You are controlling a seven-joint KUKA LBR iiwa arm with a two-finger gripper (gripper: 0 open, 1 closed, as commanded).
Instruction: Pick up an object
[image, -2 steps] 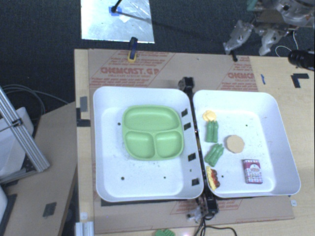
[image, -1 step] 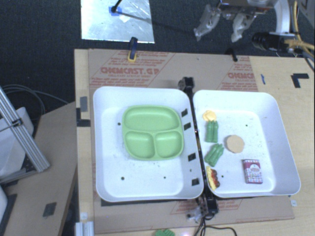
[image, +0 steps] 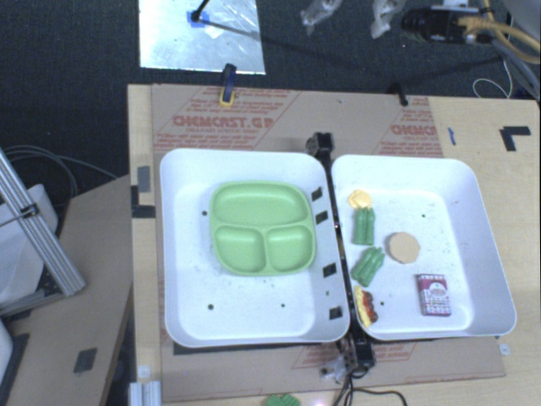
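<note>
- The tool (image: 353,11) hangs at the top edge of the camera view, above the dark floor and well away from both bins; its two pale fingers (image: 321,7) stand spread wide apart with nothing between them.
- The left bin (image: 182,227) holds a green divided tray (image: 260,227) lying flat near its middle.
- The right bin (image: 473,227) holds the small things: a yellow piece (image: 359,199) near the inner wall, a green piece (image: 364,225) just below it, and a second green piece (image: 368,266) lower down, tilted.
- A round tan disc (image: 403,247) lies just beside the green pieces, to their right.
- A small red box (image: 433,294) lies flat near the bin's lower right.
- A yellow and red item (image: 366,305) rests against the lower inner corner.
- Both bins sit on the brown tabletop (image: 254,117).
</note>
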